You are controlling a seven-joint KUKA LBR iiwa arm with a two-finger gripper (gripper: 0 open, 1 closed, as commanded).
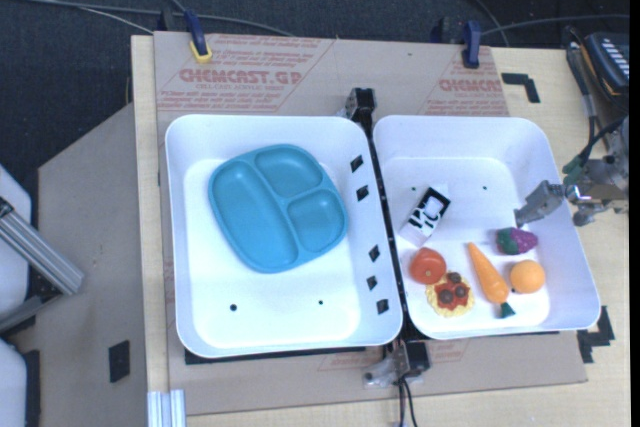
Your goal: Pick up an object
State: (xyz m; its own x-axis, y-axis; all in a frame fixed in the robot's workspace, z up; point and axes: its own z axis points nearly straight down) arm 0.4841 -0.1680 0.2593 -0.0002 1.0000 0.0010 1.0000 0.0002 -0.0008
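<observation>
Purple toy (516, 239), small and grape-like, lying on the floor of the right bin (470, 140) near that bin's right wall. Judged the likeliest pick, being closest to the tool (542, 202). Sits just below and slightly left of the tool in the camera view, near but apart, nothing visibly touching.

Tool reaching in over the right bin's right rim, grey, angled down and leftward toward the bin floor. Cannot tell whether spread or pressed together: too small and too blurred at this slant. Nothing seen gripped.

Other candidates, all placed from the purple toy: orange ball (526, 276) just below it; carrot (487, 274) below and to the left, long axis running from upper left to lower right, green tip at the lower end; tomato (428, 266) farther left; small yellow pizza-like piece (450, 295) below and left, beside the tomato; black-and-white card (426, 212) well to the left, tilted. Left bin (200, 315) holding a blue divided plate (277, 206), well apart from the purple toy and out of the matter.

Relation governing the coming move: purple toy short and rounded, with no clear long axis to align to, lying a little toward the bin's near edge from the tool. Probably calls for a small shift toward that edge and a descent. Risk: orange ball and carrot crowded close beneath, so easily nudged. Pick not yet made.
</observation>
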